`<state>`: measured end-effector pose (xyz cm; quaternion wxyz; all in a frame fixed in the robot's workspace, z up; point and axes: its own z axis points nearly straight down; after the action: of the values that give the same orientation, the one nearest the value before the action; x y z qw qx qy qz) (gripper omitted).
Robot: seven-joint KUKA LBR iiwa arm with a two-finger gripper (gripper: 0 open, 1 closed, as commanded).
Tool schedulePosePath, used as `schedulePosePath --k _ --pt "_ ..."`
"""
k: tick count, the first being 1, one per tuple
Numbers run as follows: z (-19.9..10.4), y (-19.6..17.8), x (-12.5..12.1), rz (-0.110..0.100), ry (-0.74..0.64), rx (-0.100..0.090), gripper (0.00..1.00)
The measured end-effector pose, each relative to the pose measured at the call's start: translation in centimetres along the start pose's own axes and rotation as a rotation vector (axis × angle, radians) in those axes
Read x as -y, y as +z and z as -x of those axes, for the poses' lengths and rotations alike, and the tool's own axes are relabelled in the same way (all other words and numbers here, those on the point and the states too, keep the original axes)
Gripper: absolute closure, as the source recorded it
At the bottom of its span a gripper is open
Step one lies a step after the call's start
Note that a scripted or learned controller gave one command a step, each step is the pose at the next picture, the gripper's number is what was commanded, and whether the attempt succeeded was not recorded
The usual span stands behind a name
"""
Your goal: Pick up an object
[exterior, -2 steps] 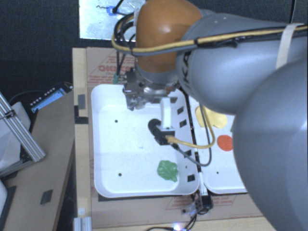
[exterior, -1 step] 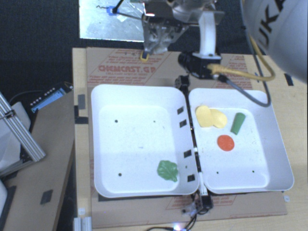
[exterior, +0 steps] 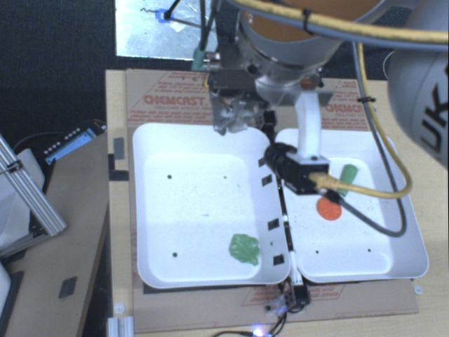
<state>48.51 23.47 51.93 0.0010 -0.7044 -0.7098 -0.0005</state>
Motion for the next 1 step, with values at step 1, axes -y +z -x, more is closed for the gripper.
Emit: schedulePosePath --k 1 --pt "0.92 -1.66 -0.12 0.004 0.006 0.0 1.0"
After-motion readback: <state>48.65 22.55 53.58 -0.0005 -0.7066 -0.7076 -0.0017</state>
